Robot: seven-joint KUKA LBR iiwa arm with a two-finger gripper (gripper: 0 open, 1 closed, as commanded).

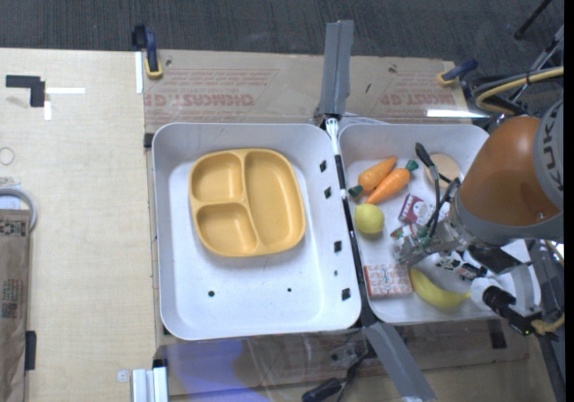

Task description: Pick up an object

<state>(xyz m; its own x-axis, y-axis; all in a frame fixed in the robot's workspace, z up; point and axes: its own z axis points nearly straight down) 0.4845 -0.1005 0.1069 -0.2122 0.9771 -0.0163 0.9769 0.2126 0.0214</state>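
Observation:
The right bin (359, 142) holds two orange carrots (387, 180), a yellow lemon (369, 219), a yellow banana (437, 291), a small red-and-white box (387, 279) and a red-and-white packet (413, 209). My gripper (415, 246) is low in this bin, between the lemon and the banana, just above the small box. The orange band of the arm (507, 180) covers the bin's right part. A tan round item (444, 163) peeks out at the back beside the arm.
The left bin (179, 301) holds a yellow divided plate (247, 203). A grey divider post (337, 68) stands between the bins at the back. Cardboard lines the bench behind them, and cables lie at the far right.

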